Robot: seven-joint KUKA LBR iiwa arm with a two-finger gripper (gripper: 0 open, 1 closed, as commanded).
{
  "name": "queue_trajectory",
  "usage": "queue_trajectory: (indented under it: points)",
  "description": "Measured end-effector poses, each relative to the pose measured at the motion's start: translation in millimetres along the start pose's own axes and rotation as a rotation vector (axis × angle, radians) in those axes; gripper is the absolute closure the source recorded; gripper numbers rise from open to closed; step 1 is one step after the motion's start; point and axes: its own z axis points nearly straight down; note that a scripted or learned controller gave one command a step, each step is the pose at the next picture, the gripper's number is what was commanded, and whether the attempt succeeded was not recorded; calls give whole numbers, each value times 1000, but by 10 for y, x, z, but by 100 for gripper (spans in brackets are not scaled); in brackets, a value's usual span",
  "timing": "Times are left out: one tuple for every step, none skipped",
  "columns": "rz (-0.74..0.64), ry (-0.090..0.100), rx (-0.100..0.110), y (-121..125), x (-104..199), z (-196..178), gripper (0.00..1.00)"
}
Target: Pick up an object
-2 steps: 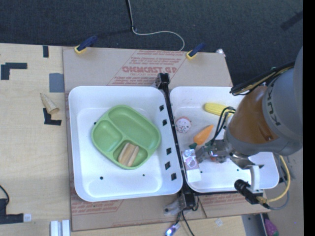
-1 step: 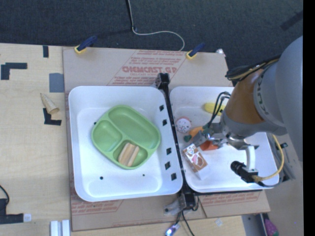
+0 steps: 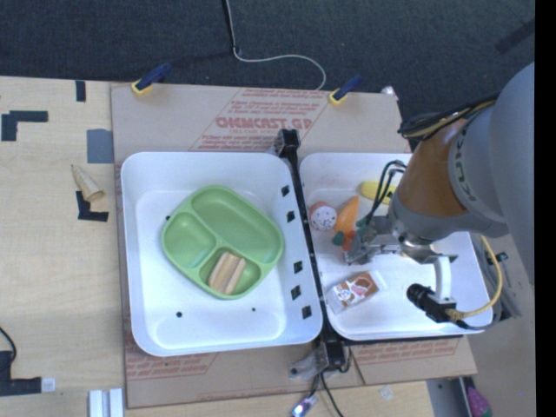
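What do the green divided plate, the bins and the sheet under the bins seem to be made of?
Green divided plate: likely moulded plastic, given its even colour and soft sheen.
Bins: probably thin white plastic with rounded, glossy walls.
Sheet under the bins: cardboard, matte brown with red print.

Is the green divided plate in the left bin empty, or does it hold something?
Not empty: the green plate holds one tan, bread-like piece in its near compartment.

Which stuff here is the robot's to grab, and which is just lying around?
For grabbing:
orange toy
round toy
brown packet
yellow piece
gripper

Lying about:
green tray
cardboard
clamps
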Motion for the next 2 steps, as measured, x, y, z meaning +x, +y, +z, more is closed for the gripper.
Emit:
queue_trajectory:
  points:
    - [-9,5,-5,48,884,-949,100]
    - [-4,4,-9,-221,975,-2079,100]
